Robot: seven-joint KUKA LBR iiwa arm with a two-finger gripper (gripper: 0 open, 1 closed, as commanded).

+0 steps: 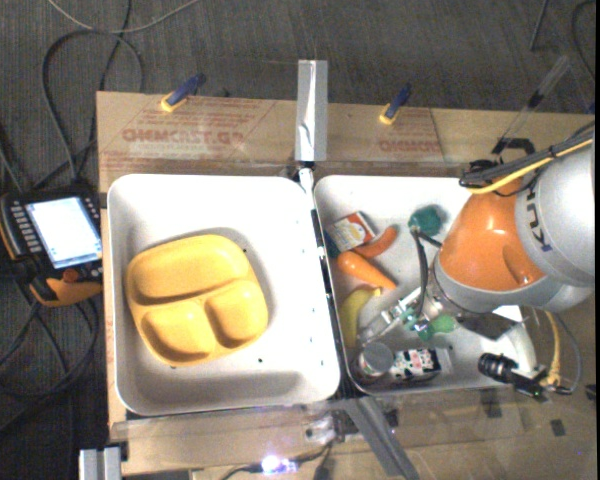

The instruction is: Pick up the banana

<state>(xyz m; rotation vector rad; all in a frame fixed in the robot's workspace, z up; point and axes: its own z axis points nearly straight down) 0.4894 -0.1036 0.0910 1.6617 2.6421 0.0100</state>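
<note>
Below, white bins on cardboard-topped bench.

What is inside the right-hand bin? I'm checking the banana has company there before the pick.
The right bin holds the banana, a carrot, a small orange carton, a teal item and a can. The arm covers the bin's right part.

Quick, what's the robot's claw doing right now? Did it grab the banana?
Claw: down in the right bin next to the banana; whether it is open, closed or gripping cannot be told.
</note>
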